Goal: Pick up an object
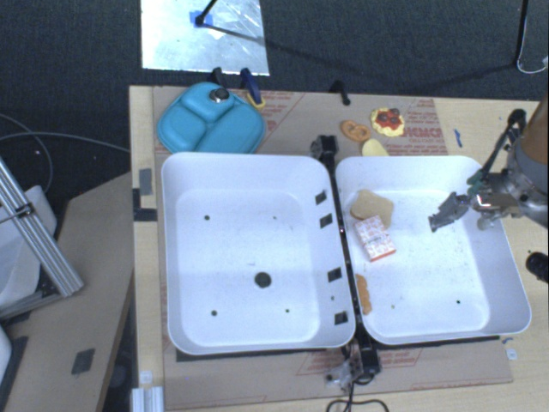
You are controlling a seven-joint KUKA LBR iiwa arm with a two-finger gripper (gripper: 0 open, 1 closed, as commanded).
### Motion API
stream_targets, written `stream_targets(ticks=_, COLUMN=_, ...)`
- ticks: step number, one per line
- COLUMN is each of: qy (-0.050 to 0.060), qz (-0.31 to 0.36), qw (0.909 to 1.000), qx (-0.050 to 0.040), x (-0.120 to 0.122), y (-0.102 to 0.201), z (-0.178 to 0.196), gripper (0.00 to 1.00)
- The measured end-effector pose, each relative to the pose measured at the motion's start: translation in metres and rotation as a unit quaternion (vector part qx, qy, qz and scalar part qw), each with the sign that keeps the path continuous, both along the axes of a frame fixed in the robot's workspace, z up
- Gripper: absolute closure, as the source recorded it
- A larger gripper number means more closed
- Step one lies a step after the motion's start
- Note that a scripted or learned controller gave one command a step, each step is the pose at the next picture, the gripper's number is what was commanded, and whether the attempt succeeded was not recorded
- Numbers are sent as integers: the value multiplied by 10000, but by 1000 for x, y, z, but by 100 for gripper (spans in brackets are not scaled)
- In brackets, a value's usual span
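Fingers (440, 216) sit low over the right bin (506, 316), pointing toward its middle from the right side; the dark tips are small and blurred, so I cannot tell how far apart they stand, and nothing shows between them or touching them. Candidate objects lie well to their left, near the divider: a tan sponge-like block (371, 204), a red-and-white patterned packet (376, 238) just below and touching it, and a thin orange piece (363, 293) hard against the bin wall. Risk, judged from this layout: block and packet are in contact, so a descent on either may nudge the other or pinch both. The packet looks flat, so the tips may slide over it. The orange piece lies against the wall, leaving little room for a tip on that side. Left bin (240, 170) carries a small dark spot (262, 280). On the bench (300, 110) behind the bins: blue lidded container (211, 122) and small toy foods (388, 121).
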State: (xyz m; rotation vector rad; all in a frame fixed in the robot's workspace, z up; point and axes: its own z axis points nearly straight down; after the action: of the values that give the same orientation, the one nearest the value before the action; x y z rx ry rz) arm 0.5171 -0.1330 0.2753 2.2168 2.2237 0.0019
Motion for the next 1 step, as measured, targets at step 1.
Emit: stream_targets(ticks=1, qy=58, qz=-45, qw=10000, qx=6, x=-35, y=-59, z=-131, gripper=0)
